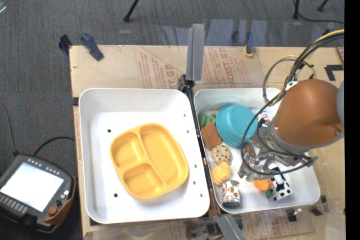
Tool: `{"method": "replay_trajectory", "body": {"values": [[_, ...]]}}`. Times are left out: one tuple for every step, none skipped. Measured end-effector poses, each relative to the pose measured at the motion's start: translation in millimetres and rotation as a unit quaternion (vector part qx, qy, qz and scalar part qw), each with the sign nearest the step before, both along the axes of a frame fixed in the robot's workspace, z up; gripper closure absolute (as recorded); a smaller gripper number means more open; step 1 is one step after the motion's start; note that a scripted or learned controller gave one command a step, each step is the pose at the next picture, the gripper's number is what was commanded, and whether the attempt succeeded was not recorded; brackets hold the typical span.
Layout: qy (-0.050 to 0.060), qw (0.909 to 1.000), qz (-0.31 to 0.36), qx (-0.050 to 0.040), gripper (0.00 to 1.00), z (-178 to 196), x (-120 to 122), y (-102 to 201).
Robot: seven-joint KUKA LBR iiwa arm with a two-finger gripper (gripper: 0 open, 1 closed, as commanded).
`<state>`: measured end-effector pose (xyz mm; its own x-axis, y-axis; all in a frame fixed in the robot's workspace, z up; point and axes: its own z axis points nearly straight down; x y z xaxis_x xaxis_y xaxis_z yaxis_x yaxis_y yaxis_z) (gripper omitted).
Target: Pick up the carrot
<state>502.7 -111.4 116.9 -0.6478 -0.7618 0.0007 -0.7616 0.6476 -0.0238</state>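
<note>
Carrot (260, 183) lying on the floor of the right bin (308, 193), lower right of the frame, beside a black-and-white toy (279, 189). Gripper (257, 167) low over it, just above and left; whether the fingers are spread or closed cannot be told. Nothing visibly held; grasp and lift judged outstanding.

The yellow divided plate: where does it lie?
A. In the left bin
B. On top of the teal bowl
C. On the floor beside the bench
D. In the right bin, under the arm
A: the yellow divided plate lies flat on the floor of the left bin, apart from the toys in the right bin.
</note>
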Motion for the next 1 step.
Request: {"method": "replay_trajectory", "body": {"values": [[0.006, 0.9997, -0.022, 0.0090, 1.00, 58.7, 17.2, -8.9]]}}
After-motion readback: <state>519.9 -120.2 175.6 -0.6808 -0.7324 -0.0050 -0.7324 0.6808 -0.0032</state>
